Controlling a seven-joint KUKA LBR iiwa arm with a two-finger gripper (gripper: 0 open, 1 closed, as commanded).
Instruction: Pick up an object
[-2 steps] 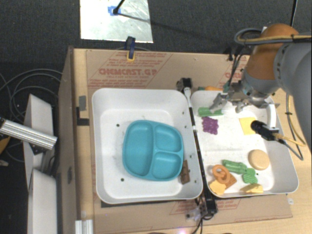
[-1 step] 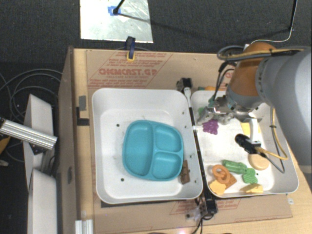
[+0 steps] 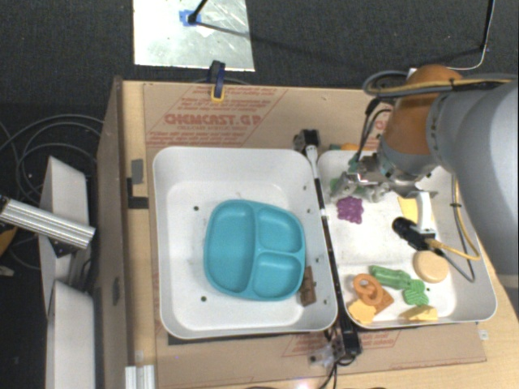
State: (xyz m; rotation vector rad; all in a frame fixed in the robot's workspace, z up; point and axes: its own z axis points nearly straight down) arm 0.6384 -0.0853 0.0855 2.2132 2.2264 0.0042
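two bins sit here; gripper hovers just above the purple grapes in the right bin, grip unreadable. looks like the approach step; next comes a drop onto the grapes.

Brown bench bears two white bins side by side

Two bins sit side by side on the bench: the left bin at nine o'clock, the right bin at three. A divided plate lies in the left bin's middle. In the right bin, a grape bunch lies toward eleven o'clock, and several small toys cluster toward six.
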